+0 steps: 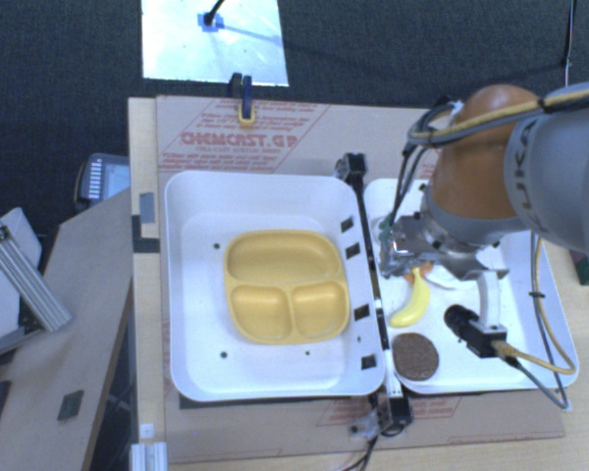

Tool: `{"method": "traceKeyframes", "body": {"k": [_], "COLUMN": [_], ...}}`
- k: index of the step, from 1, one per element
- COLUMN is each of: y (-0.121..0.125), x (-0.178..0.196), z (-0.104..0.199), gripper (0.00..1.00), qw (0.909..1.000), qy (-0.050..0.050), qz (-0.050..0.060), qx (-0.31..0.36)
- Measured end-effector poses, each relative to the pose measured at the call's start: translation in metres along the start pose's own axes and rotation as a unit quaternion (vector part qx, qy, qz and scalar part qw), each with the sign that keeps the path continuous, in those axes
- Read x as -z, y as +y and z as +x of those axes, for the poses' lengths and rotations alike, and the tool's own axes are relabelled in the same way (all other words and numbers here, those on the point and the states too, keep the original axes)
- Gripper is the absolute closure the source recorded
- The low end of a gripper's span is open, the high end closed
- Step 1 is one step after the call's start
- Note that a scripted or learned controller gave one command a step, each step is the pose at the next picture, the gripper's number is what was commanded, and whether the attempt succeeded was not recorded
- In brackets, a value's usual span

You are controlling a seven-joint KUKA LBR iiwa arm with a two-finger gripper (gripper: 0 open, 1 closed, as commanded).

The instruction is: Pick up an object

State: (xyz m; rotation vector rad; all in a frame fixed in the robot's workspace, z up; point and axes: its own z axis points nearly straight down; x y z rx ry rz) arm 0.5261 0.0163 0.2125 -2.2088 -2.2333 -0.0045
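- The end effector (404, 246) is held low over the 9 o'clock side of the right bin (535, 366), close to the divide between the bins. This is judged to be an approach to a pick, since the nearest loose thing lies directly at its 6 o'clock.
- Whether the end effector is open or closed cannot be told, because it is masked by the wrist and cables. Nothing is seen gripped in it.
- The banana (412, 304) is taken as the likely thing for the task. It lies flat on the floor of the right bin, and its upper end reaches just under the end effector. Contact between the two cannot be confirmed.
- A brown disc (415, 355) is also held in the right bin, at the banana's 6 o'clock and near the bin's 7 o'clock corner. It lies just beside the banana's lower end.
- The left bin (191, 263) is occupied by a yellow tray (280, 285), which is laid flat near the middle and well apart from the end effector.
- The tray is divided into three compartments, one wide toward 12 o'clock and two smaller toward 6 o'clock. Nothing is seen lying in any of them.
- Both bins are set side by side on the bench (294, 130), so either bin can be reached by the arm (491, 175) from 3 o'clock.
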Motion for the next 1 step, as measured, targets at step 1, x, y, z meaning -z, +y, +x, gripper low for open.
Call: {"method": "traceKeyframes", "body": {"k": [1], "y": [0.0110], "x": [0.0078], "z": [0.0599], "gripper": [1.00], "qw": [1.0000], "qy": [0.000], "qz": [0.000], "qx": [0.000]}}
